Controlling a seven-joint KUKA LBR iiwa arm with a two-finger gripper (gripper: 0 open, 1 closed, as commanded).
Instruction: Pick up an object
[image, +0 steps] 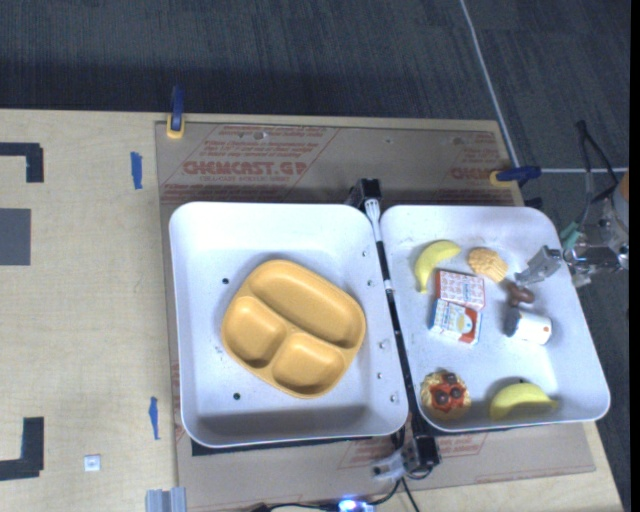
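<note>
So far, nothing is seen to be lifted: every object lies in the right bin (596, 372) on the table (80, 300). The tool (545, 262) is seen at that bin's far right edge, low over the rim, and nothing is held in it; whether it is spread or closed cannot be told. Just beside its tip lies a small brown piece (517, 294), with a white cylinder (532, 328) next to it. A printed carton (458, 304) sits mid-bin, and a banana (434, 261) near the far edge. The grasp and the lift are judged to remain undone.
</note>
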